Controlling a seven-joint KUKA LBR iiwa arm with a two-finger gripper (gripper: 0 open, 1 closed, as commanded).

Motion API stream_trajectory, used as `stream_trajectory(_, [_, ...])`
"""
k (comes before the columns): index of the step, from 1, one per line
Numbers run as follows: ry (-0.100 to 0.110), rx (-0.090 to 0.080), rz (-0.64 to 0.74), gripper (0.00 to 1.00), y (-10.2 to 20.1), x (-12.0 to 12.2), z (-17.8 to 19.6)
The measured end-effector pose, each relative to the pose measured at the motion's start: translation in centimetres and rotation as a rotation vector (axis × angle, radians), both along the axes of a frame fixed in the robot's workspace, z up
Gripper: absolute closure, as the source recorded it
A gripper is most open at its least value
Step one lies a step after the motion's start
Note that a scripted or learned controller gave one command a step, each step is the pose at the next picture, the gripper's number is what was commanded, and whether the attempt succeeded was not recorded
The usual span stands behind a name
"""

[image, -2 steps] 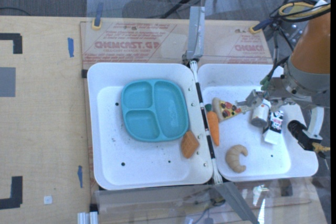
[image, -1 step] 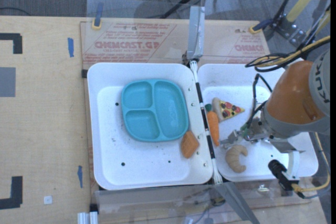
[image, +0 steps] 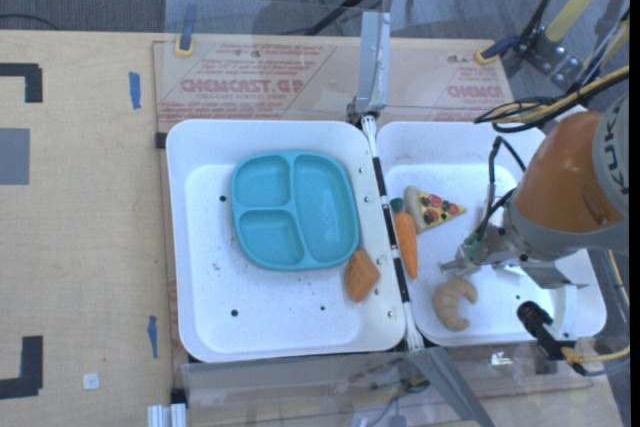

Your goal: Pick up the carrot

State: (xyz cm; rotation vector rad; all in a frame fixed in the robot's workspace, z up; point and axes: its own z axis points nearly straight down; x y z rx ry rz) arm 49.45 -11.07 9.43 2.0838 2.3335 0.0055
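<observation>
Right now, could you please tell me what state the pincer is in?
Pincer: cannot be told; it sits low in the right bin above the croissant, apart from the carrot.

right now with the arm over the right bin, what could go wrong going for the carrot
The carrot lies tight against the right bin's left wall, so a finger may hit the wall instead of sliding beside it. The pizza slice sits close by its top end and could get nudged or grabbed instead. The gripper hangs nearer the croissant, an easy wrong pick.
</observation>
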Motion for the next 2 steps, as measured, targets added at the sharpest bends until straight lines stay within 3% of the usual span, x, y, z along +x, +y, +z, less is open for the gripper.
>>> stream_trajectory(1, [0.016, 0.007, -0.312, 1.0, 6.0, -1.4, 8.7])
stream_trajectory(2, [0.015, 0.006, -0.541, 1.0, 12.5, 3.4, 8.6])
